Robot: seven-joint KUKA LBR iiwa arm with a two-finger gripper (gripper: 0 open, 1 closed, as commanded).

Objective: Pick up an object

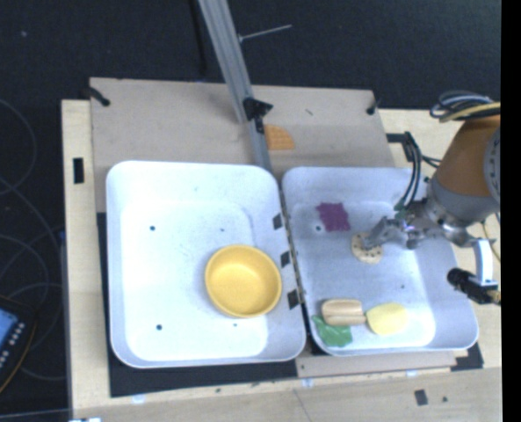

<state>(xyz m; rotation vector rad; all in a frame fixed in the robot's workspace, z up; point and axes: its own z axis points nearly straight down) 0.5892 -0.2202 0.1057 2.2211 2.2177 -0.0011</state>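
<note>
Down at the near rim of the right bin [458, 328] lie a tan roll [342, 311] and yellow lump [387, 318], while the gripper [376, 238], jaws unreadable, hangs over a small pale biscuit [365, 251] mid-bin, probably light, crumbly, best pinched gently across its edges.

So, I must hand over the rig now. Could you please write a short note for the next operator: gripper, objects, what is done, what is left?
Gripper: low in the right bin, at a small beige round object; whether it grips it cannot be told.
Also in the right bin: purple piece, tan block, yellow object, green piece.
Left bin: yellow bowl.
Done: arm reached an object.
Left: confirm a grasp and lift.
</note>
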